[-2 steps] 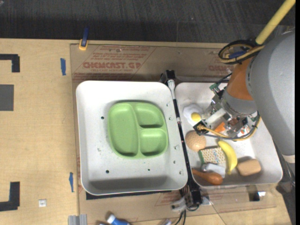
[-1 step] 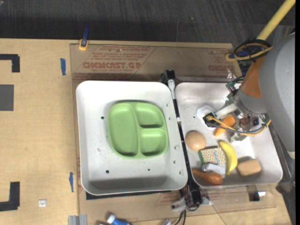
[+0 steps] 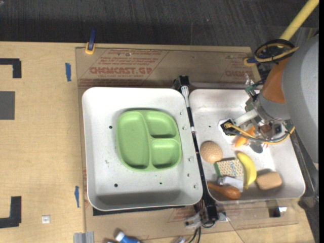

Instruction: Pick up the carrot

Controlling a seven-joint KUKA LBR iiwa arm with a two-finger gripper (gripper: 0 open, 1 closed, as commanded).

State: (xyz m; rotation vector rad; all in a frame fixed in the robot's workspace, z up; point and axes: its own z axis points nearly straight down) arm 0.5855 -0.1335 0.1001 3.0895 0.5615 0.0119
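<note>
Camera view, task item: the carrot [image 3: 241,140] lies in the right bin [image 3: 205,103], in its upper right part. It sits directly at the gripper [image 3: 256,134], which partly covers it; you see only short orange patches.

Gripper state: you cannot tell from this angle whether it is open or closed, nor whether it has the carrot. Treat the grasp as unconfirmed.

Step in hand, as judged: securing the carrot.
- Set the grip across the carrot's narrow width, not along its length.
- Close near its middle so it does not pivot out.
- Lift straight up. The banana [image 3: 247,168] lies just below the carrot, and the bin's right wall is near.
- Confirm that orange rises with the gripper before you move sideways.

Count, right bin: six items.
- one carrot
- one banana
- one tan egg-shaped item [image 3: 211,151]
- one green-and-white packet [image 3: 229,167], touching the banana
- one reddish sausage [image 3: 223,190] at the lower edge
- one brown bread-like block [image 3: 269,180]

Count, left bin [image 3: 96,151]: one green plate [image 3: 132,138] with three compartments, nothing on it.

Count, worktop [image 3: 40,135]: two bins side by side, and one arm reaching in from the right.
</note>
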